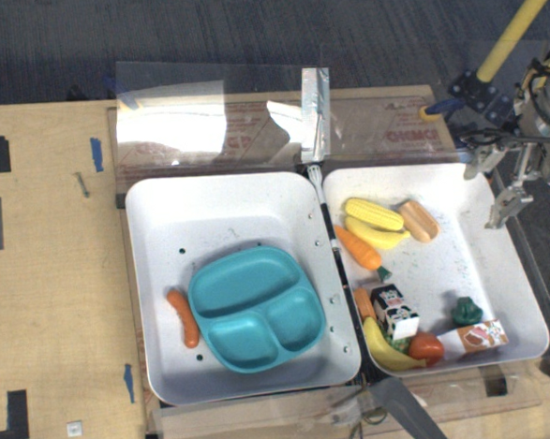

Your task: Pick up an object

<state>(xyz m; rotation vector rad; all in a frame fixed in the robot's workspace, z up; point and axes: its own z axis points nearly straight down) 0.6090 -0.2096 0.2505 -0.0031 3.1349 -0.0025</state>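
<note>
Hand [509, 188] at right bin's [504, 273] far edge, finger state unclear | beside it: corn cob [372, 214], hot dog [419, 221], carrot [358, 247], banana [385, 345], tomato [426, 347] | far bin [153, 222]: teal divided plate [255, 307], sausage [183, 318] | wooden desk [44, 277], dark carpet [243, 28]

- The corn cob [372, 214], yellow and ridged, lies at a slant at the far side of the right bin [504, 273].
- A smooth yellow piece [377, 234] lies just in front of the corn cob, touching it.
- The hot dog bun [420, 222], tan with a reddish centre, touches the corn cob's right end.
- The carrot [358, 247], orange with a green tip, slants down the right bin's left wall.
- The banana [387, 347] curves along its near-left corner.
- The tomato [426, 347], red, sits against the banana's right end.
- The small carton [481, 337], orange and white, lies on its side just right of the tomato.
</note>
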